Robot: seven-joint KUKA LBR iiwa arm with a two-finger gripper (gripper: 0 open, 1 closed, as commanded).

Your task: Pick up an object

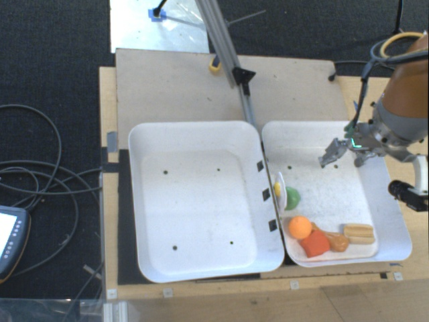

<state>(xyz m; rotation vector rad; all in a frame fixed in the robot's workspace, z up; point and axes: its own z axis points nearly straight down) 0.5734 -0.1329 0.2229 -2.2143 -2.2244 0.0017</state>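
My gripper (333, 153) hangs over the back part of the right bin (335, 136), reaching in from the right, with nothing visible between its fingers. Along the bin's front lie an orange ball (300, 227), a red block (314, 244), a small orange-brown piece (338, 242) and a tan bun-shaped piece (359, 233). A green ball (292, 198) rests against the bin's left wall beside a yellow and white item (279, 190). All of these sit well in front of the gripper and apart from it.
The left bin (144, 139) stands beside the right one, sharing a divider with black clips (267, 193). A slanted metal pole (224, 39) crosses the bench at the back. Cables and a tablet (10, 237) lie on the floor at left.
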